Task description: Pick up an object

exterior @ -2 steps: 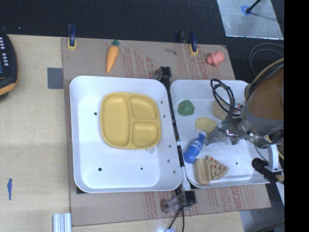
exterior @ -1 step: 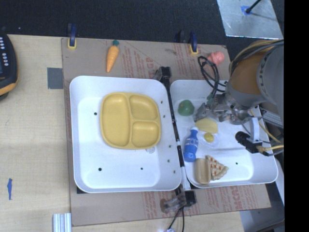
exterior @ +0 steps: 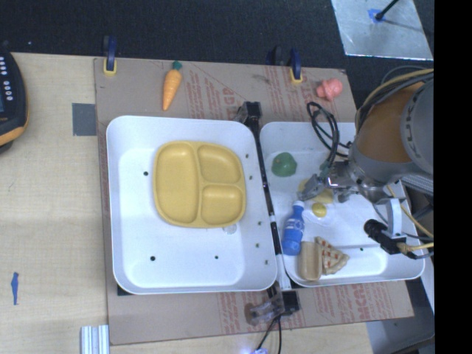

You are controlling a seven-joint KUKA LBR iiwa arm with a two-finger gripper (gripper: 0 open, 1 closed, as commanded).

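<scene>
The tool (exterior: 318, 190) is lowered into the right bin (exterior: 369, 271) just above a yellow ball (exterior: 318, 210), its opening cannot be told, and nothing is seen lifted yet, so the pick seems undone.

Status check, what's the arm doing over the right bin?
Pincer low in right bin, grip unclear. Yellow bit just below it, not seen held. Blue bottle and green lump close by.
</scene>
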